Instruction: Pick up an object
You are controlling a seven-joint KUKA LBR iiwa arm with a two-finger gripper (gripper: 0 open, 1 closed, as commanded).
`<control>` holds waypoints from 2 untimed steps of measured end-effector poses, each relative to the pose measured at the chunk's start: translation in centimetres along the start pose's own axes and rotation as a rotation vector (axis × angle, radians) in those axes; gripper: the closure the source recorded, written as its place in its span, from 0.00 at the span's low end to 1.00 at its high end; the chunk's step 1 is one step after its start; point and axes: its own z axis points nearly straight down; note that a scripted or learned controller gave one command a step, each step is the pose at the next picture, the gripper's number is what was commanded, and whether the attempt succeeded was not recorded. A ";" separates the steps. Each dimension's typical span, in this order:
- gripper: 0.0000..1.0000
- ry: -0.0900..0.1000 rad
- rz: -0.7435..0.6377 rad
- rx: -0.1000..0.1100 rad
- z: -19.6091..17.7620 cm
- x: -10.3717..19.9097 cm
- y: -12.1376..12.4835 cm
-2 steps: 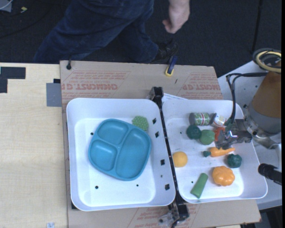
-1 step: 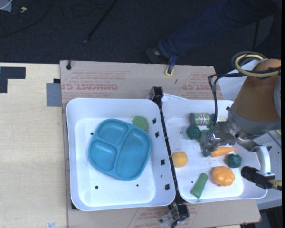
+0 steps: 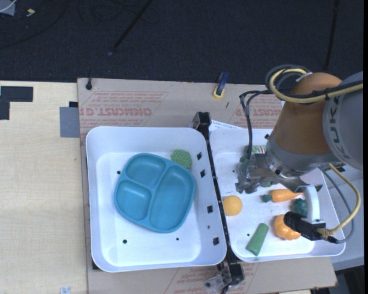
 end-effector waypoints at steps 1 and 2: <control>1.00 0.000 0.001 -0.002 -2.0 2.7 -0.4; 1.00 -0.002 0.006 0.002 -0.1 2.3 0.3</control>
